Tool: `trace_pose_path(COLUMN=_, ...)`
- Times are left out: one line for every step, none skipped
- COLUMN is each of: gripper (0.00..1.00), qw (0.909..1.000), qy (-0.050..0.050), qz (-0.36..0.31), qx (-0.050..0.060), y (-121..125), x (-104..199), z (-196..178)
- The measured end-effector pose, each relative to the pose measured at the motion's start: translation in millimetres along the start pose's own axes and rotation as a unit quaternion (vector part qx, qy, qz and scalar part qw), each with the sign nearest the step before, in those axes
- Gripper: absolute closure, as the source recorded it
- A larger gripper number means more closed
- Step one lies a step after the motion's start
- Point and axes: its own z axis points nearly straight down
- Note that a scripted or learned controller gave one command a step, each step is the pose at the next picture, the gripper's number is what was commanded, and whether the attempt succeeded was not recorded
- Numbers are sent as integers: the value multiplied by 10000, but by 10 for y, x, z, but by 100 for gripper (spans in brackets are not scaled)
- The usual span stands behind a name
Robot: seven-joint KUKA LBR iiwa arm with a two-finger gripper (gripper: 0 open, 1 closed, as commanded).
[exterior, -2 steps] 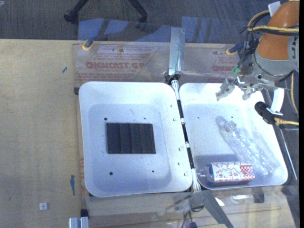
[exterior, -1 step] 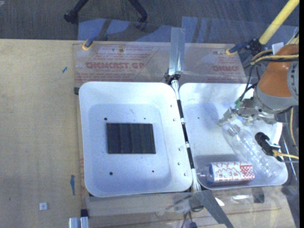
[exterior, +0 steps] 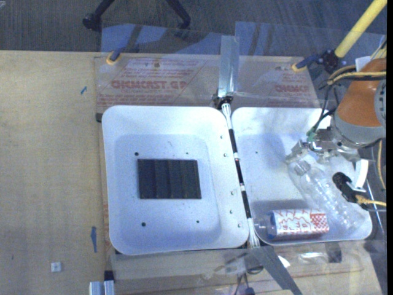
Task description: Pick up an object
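The arm reaches in over the right bin [exterior: 264,125], orange band up near the bin's right edge, and the gripper [exterior: 305,154] hangs low over the bin's middle, right at the top end of a clear plastic bottle [exterior: 322,192]; whether the gripper is spread or pinched cannot be told, the glare and the see-through plastic blur it. The bottle lies flat with its long axis running on a slant from under the gripper down toward the bin's near right corner, so the target sits just below and to the near-right of the tool, touching or next to touching. Along the near edge of the same bin lies a can with a red and white label [exterior: 295,222], on its side, long axis parallel to that edge, its right end close to the bottle's lower end, and that neighbour could crowd a grasp taken low on the bottle. The left bin [exterior: 116,134] carries a dark ribbed rectangular block [exterior: 169,178] near its centre, well apart from the arm. The likely pick is the bottle, gripped across its narrow upper end
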Motion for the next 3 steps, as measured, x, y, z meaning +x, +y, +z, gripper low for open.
trace_pose_path(gripper=0, qw=9970, qy=1, qz=-771, qx=-6, y=-333, x=350, z=-9)
trace_pose_path(gripper=0, qw=9960, qy=-1, qz=-889, qx=-17, y=-617, x=377, z=-13)
trace_pose_path(gripper=0, qw=9953, qy=-4, qz=-968, qx=-21, y=-569, x=211, z=-10)
